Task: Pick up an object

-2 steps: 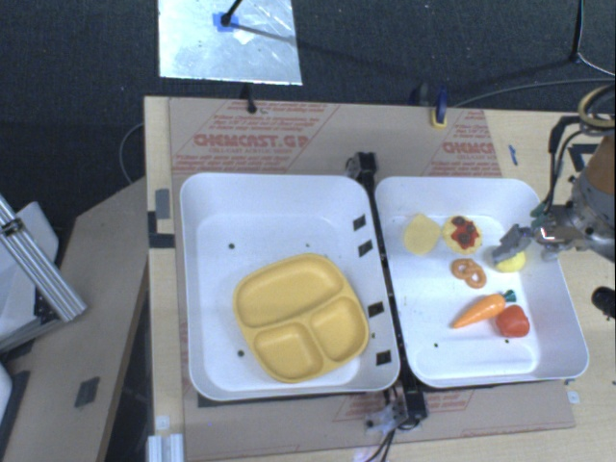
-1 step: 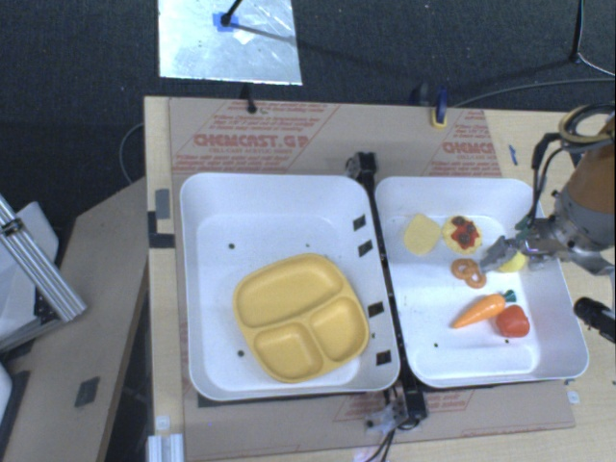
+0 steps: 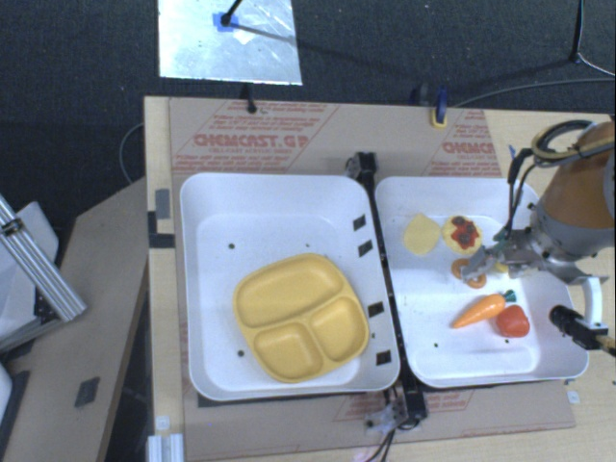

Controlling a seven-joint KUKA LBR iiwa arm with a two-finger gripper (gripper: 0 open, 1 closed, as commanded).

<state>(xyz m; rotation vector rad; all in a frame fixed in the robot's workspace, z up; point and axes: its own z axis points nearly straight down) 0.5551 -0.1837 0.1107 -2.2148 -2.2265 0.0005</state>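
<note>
Right bin (image 3: 423, 359) as landmark: inside it lie an orange carrot (image 3: 478, 310) with green top, a red tomato-like piece (image 3: 513, 322) touching the carrot's leafy end, a pale yellow disc (image 3: 421, 235) and a red-topped round piece (image 3: 463, 233) toward the far wall. Gripper (image 3: 478, 270) sits low just beyond the carrot; whether it is open or closed cannot be told. Left of this bin, a second bin (image 3: 207, 258) holds a yellow divided tray (image 3: 300, 316). Surface (image 3: 269, 138) beyond is brown printed board; dark carpet (image 3: 77, 56) around.

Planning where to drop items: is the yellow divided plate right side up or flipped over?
Right side up. The yellow divided plate lies in the left bin with its three hollow compartments facing the camera.
</note>
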